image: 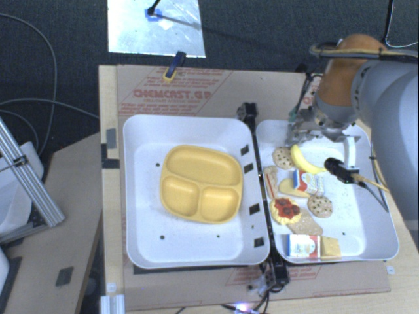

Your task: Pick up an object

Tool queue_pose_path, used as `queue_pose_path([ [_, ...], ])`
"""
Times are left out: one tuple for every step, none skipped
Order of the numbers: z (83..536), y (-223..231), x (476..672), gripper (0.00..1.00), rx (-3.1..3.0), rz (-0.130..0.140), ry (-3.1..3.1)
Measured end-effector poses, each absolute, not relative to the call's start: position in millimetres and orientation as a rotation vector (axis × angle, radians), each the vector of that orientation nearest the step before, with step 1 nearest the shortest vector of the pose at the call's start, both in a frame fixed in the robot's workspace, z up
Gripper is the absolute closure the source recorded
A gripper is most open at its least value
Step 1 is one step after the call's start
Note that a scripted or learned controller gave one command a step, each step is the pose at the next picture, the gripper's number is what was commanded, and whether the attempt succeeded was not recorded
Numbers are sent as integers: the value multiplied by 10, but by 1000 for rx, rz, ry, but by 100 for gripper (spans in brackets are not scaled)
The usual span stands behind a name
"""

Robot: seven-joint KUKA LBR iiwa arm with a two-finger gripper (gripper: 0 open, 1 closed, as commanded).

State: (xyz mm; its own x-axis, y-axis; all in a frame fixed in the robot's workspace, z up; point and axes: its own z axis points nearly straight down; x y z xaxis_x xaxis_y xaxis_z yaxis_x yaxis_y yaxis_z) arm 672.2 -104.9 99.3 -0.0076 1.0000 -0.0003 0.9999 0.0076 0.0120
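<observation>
The right bin (368,231) holds several toy foods: a yellow banana (306,162), a tan cookie (283,157), a chocolate-chip cookie (319,206), a pizza slice (286,210), a brown cracker (305,227) and a small white box (301,246). My gripper (298,136) hangs over the bin's far left corner, just above the banana's upper end and beside the tan cookie. The wrist's metal body hides its tips. Nothing is visibly lifted off the bin floor.
A yellow divided plate (200,183) lies in the left bin (141,195). A black divider with clips (256,175) runs between the bins. A black connector with a cable (336,169) hangs from the arm over the right bin. A yellow square (330,247) lies next to the box.
</observation>
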Motion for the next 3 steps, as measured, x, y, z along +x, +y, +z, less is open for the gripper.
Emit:
queue_pose_path([
  [2192,-597,5991,100,2210,11,2227],
  [2117,-623,5998,0,2218,2,2224],
  [1052,-827,6084,0,2214,9,2216],
])
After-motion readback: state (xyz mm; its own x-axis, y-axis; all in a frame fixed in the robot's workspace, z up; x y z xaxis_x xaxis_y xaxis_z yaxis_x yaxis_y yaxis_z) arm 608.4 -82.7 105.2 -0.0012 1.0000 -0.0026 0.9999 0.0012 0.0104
